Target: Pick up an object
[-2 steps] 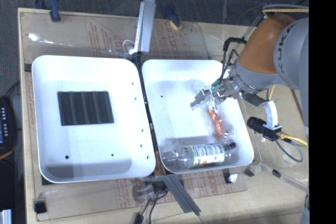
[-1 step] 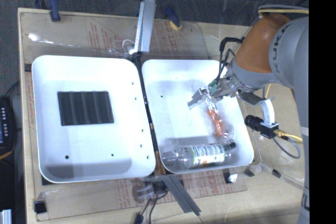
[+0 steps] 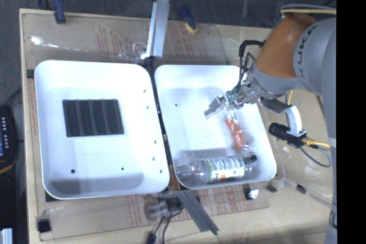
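Grey metal strut (image 3: 194, 215) lies nearest, slanting across the front edge of the tabletop (image 3: 297, 220), just below the seam where the two bins meet.

Right bin (image 3: 189, 123):
- Clear plastic bottle (image 3: 214, 170) on its side, along the near wall. Printed label around the middle, black cap pointing to the view's right.
- Orange packet (image 3: 234, 130), orange pieces in a clear wrapper. It lies lengthwise toward the right wall, with its near end just beside the bottle's cap end.
- Far-left part of the floor is bare white.

Pincer (image 3: 224, 103) sits over the right bin, at the far end of the orange packet, very close to it or touching; contact cannot be judged from this angle. How wide the pincer stands cannot be told either, since the tip is a tangle of bright metal against white. Nothing is seen lifted. The grey arm with its orange band comes in from the right, over the bin's far-right corner.

Left bin (image 3: 46, 74):
- One dark ribbed slab (image 3: 92, 118), rectangular, lying flat in the far-left half, well apart from the walls.
- A few small dark specks on the floor near the front.

Far side of the tabletop: a grey upright bar (image 3: 158, 26) stands behind the seam between the bins. Two blue clamps grip the back edge, one (image 3: 58, 6) at the left corner and one (image 3: 187, 19) beside the bar.
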You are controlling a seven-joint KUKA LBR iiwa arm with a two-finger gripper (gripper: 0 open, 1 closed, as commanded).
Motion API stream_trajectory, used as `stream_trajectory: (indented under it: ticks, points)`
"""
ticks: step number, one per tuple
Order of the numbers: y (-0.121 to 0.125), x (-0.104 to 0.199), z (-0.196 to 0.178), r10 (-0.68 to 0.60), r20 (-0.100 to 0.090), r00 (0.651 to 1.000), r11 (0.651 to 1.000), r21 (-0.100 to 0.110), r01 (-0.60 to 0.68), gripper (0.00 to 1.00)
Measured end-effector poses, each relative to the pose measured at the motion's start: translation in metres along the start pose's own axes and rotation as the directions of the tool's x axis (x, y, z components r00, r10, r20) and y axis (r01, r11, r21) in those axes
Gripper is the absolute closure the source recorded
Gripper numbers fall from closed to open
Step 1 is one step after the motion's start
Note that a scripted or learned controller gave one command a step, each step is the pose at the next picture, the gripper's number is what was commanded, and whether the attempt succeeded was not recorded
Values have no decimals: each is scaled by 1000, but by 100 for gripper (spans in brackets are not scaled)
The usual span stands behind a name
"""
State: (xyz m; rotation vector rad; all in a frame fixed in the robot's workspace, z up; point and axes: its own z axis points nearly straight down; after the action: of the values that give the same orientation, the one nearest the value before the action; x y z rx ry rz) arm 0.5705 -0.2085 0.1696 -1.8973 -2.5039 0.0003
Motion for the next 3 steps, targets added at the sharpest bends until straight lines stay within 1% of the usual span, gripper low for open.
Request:
stream_trajectory:
  ticks: [1,2,3]
  points:
    - [-3,0,-6,-31,0,1000,1000,1,31,0]
    - [5,-2,-8,-57,1,998,998,-1,57,0]
    - [-8,2,-5,-58,-2,998,998,4,58,0]
